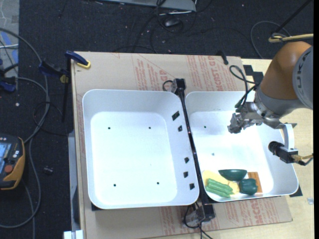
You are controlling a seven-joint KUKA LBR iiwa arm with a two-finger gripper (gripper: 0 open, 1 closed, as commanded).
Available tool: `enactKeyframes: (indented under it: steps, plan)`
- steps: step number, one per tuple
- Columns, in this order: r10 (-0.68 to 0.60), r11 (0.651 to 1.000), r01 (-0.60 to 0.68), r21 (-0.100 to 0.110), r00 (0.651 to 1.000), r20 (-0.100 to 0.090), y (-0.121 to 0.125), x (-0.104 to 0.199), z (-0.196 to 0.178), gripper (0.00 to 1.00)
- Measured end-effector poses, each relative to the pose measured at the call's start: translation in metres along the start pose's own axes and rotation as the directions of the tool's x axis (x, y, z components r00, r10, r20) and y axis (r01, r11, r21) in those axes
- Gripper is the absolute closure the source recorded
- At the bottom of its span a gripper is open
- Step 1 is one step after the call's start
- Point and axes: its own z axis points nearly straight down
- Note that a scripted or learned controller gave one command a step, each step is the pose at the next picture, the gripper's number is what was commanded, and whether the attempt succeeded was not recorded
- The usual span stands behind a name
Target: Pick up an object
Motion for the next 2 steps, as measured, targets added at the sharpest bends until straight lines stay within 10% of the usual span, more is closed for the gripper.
enactKeyframes:
  steps: [2]
  plan:
    - [0.001, 1.0, -0.001, 0.0, 1.0, 0.0, 0.002, 0.0, -0.088, 1.0]
